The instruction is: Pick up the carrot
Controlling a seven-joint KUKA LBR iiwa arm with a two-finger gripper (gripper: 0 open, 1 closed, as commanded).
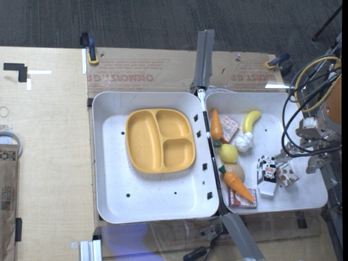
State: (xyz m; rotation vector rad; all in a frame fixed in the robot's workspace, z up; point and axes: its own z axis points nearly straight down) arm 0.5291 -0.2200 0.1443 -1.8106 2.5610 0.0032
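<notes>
Carrot [240, 187] lies apparently left of end effector [283, 157].

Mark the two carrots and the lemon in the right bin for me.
Upper carrot [216, 124], camera view: mid-body, against the divider.
Lower carrot [240, 187], camera view: mid-body, near the front edge.
Lemon [229, 153], camera view: centre of its yellow surface.

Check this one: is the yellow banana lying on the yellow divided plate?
No, the yellow banana lies in the right white bin; the yellow divided plate sits in the left.

Yellow divided plate [161, 140] in left bin [103, 162]; banana [249, 120], lemon [229, 153]
</notes>
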